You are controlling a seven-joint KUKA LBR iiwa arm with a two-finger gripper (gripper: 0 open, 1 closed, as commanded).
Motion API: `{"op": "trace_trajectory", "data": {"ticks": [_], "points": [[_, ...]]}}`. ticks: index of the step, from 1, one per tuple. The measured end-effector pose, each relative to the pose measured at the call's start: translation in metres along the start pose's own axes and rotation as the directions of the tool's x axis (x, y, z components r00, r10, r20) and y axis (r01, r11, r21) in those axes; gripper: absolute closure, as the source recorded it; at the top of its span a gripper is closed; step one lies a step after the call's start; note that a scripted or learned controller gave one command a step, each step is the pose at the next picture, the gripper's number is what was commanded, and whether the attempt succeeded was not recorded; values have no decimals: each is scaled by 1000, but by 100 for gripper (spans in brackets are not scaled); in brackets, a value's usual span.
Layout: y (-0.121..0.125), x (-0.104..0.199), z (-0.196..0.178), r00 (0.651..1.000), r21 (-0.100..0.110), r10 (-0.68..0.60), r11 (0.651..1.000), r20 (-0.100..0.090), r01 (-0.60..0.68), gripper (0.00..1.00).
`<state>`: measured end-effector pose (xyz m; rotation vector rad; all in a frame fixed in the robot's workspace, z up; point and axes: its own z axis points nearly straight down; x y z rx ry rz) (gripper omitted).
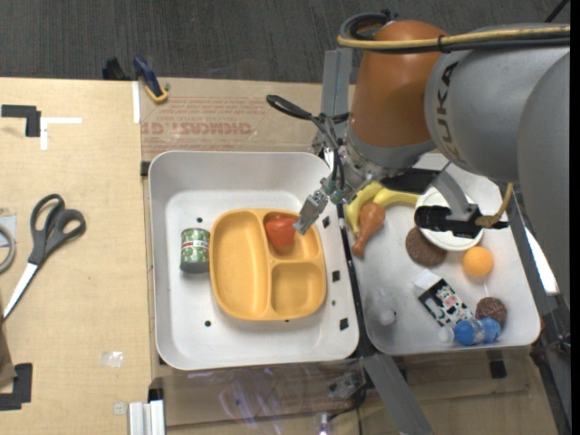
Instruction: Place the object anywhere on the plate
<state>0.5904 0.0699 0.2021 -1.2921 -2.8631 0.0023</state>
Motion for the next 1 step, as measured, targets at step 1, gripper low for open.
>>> {"op": "trace_trajectory", "data": {"ticks": [1], "points": [[0,0,0,1000,0,0,1000,0,0,0]]}}
